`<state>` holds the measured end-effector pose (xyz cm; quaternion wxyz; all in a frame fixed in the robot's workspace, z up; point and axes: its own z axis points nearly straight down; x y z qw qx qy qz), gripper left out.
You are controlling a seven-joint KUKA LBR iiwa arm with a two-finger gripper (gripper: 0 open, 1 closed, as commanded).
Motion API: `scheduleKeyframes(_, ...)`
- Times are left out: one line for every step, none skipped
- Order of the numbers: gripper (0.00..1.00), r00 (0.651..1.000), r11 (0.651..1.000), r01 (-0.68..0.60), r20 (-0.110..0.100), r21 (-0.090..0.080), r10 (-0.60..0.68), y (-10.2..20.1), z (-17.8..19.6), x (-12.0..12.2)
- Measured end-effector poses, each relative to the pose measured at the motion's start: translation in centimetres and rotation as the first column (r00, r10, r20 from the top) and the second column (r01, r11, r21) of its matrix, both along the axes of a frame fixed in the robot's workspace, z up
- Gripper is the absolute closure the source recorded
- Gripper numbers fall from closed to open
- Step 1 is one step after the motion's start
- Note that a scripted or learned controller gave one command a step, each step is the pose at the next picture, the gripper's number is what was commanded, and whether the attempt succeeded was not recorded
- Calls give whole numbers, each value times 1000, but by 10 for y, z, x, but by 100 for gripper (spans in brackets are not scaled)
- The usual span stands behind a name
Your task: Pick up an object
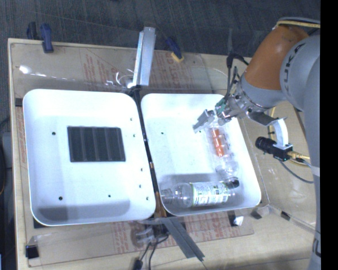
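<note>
Pick not done yet. My claw [214, 116] sat low over the upper part of the right bin [174, 108], just above the orange-labelled clear bottle [219, 145]; couldn't tell how far apart it stood, nothing visibly held. Second clear bottle [198, 194] lay along the bin's lower edge. Grasp and lift remained.

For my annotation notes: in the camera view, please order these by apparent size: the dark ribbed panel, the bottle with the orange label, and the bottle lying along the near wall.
1. dark ribbed panel
2. bottle lying along the near wall
3. bottle with the orange label, though the two bottles look close.
</note>
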<state>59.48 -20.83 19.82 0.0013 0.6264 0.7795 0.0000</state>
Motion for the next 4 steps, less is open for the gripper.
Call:
scheduleKeyframes(0, 998, 998, -63, -3, 0, 63, 0, 9, 7)
scheduleKeyframes(0, 987, 987, -164, 0, -1, 164, 0, 12, 10)
scheduleKeyframes(0, 974, 974, -227, 3, -3, 227, 0, 6, 24)
scheduleKeyframes(0, 966, 966, -257, -2, 2, 257, 1, -5, 22)
